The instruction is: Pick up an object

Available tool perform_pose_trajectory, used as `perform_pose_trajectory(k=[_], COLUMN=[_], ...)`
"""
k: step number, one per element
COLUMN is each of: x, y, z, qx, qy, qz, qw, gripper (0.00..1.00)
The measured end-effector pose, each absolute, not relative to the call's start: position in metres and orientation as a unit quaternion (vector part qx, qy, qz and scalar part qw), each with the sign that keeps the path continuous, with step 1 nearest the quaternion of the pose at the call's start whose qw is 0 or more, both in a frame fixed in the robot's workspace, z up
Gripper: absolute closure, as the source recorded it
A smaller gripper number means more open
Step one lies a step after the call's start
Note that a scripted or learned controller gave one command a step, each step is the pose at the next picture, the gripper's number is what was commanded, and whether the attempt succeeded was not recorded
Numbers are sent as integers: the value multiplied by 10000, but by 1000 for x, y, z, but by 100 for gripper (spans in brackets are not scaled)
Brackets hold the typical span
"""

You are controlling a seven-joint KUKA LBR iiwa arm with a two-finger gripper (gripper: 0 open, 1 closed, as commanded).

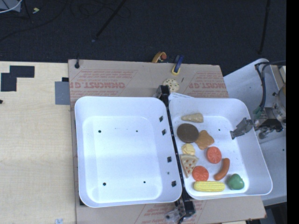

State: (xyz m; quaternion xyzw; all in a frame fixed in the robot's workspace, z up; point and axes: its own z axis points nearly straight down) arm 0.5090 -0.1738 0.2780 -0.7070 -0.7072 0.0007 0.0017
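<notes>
1. Camera view: the gripper [241,127] hung over the right edge of the right bin [247,107]. Its fingers stood apart, gripping nothing, apparently poised to descend.
2. Candidate objects lay clustered in that bin, toward its left wall and near edge, away from the gripper: a flat brown disc [188,132], a smooth red tomato [214,155], a ridged yellow corn cob [209,186] and a glossy green pepper [236,182].
3. The left bin [84,125] was smooth white plastic.
</notes>
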Motion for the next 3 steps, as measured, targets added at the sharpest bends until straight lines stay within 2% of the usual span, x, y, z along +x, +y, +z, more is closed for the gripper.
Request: perform_pose_trajectory(k=[1, 2, 3], x=[525, 577, 574], y=[-144, -106, -109], z=[81, 92, 102], qx=[-7062, -7060, -7081], qy=[-7081, -7082, -7061], qz=[7, -6, 14], qw=[17, -10, 17], gripper=[0, 0, 100])
